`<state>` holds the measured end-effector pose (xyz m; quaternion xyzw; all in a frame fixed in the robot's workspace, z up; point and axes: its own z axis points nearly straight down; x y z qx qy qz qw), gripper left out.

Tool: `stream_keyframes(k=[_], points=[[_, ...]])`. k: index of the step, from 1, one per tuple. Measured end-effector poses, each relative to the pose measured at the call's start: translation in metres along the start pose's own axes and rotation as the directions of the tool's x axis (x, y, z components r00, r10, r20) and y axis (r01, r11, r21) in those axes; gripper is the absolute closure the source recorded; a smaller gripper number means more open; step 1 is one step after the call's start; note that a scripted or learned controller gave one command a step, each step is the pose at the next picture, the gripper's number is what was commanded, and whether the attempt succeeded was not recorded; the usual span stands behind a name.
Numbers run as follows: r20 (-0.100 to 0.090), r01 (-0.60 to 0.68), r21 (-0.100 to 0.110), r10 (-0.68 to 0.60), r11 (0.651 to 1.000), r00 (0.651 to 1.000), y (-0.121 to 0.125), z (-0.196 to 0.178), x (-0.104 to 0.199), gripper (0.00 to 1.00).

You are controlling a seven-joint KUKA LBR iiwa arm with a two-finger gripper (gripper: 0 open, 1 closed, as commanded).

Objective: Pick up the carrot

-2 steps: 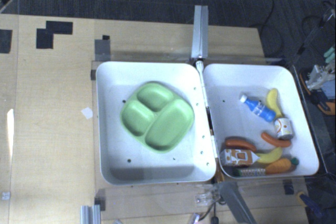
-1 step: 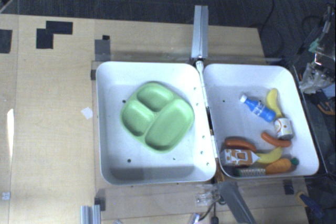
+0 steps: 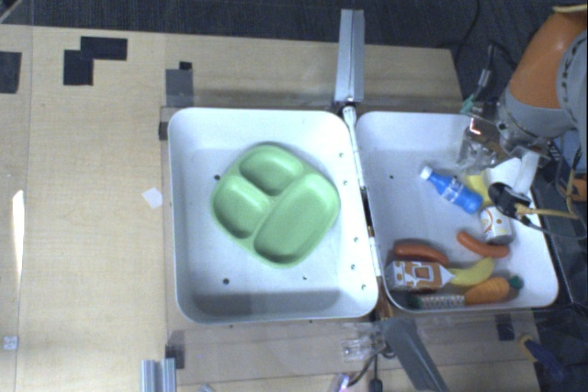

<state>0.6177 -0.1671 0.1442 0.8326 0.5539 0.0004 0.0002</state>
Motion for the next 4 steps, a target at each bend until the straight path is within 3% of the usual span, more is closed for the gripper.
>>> stream_keyframes(k=[1,2,3,4], points=[[0.000,0.222,-0.003,-0.222,0.975,0.975,-0.014,-0.016,-0.031,1.00],[-0.001,0.060,-0.010,-0.060,0.998,0.998,-0.011,0.055,-0.006,1.00],[0.000,0.086,-0.006,-0.086,0.996,0.996,-0.016,-0.050,-0.030,1.00],[0.000,-0.011,-0.007,0.011,1.000,1.000,0.051,-0.095,-0.004,1.00]])
